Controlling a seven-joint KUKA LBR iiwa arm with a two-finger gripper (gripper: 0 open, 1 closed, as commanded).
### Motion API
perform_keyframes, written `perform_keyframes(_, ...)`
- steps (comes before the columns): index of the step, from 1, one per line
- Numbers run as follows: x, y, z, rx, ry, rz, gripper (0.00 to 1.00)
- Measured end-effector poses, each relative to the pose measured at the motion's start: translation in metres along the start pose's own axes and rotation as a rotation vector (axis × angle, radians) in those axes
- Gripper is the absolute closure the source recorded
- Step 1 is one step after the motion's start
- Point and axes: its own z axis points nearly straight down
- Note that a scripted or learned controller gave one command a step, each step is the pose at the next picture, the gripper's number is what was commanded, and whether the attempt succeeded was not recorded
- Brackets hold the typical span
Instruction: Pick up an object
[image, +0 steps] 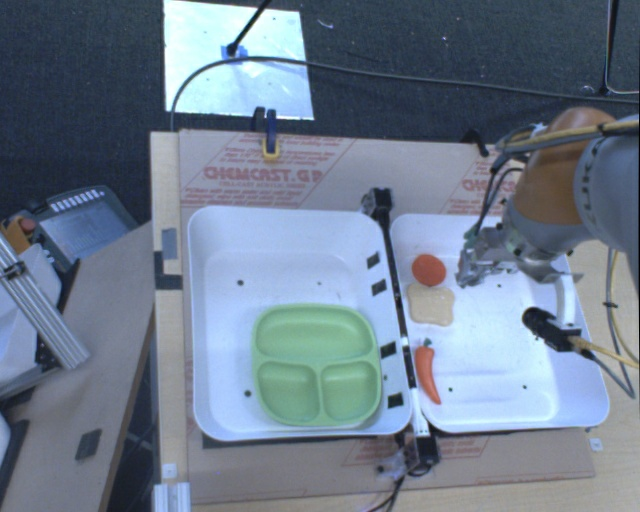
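Note:
The right bin (520, 400) holds three things near its left wall. A round orange-red ball (429, 268) lies furthest back. A flat pale cream piece (431, 304) lies just in front of it. An orange carrot with a green tip (427, 371) lies nearer the front. My gripper (472, 270) hangs low over the right bin, just right of the ball and apart from it. I see nothing held in it.
A green divided plate (316, 364) lies at the front of the left bin (230, 290). A black divider (392, 300) runs between the two bins. The grey arm with its orange band (560, 180) reaches in from the right, above the right bin's back.

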Motion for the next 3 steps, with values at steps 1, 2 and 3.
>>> perform_keyframes(1, 0.0, 0.002, -0.054, -0.002, 0.0, -0.001, 1.0)
perform_keyframes(2, 0.045, -0.001, -0.055, 0.005, 0.002, -0.004, 1.0)
perform_keyframes(3, 0.093, -0.016, -0.053, 0.006, 0.002, -0.004, 1.0)
